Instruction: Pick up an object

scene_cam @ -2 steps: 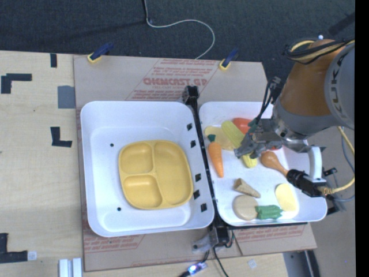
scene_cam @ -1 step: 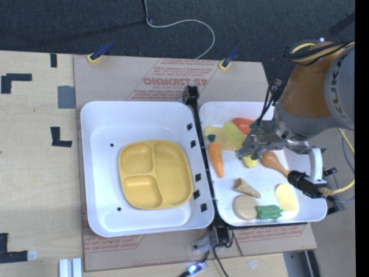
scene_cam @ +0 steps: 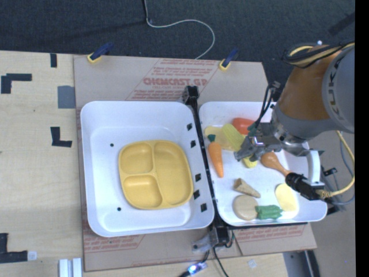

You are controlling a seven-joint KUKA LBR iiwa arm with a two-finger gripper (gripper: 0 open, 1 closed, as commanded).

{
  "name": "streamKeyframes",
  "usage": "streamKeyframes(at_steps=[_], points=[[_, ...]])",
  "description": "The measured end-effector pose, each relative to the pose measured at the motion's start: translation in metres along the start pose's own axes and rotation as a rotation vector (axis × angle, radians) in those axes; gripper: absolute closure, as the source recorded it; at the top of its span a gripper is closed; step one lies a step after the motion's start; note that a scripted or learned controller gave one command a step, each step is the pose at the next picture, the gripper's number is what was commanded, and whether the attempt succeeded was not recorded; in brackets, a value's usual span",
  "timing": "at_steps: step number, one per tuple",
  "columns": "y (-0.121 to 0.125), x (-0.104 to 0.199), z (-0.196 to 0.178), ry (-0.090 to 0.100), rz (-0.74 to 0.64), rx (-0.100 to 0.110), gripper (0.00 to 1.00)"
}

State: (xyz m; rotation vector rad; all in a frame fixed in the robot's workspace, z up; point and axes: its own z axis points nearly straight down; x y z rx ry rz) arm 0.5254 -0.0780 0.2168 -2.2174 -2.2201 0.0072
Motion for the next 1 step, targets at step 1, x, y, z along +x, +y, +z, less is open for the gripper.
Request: streamKeyframes(at_steps=[1], points=[[0.0033, 0.0142, -0.0131, 0.001, -0.002, -0.002, 1.0]])
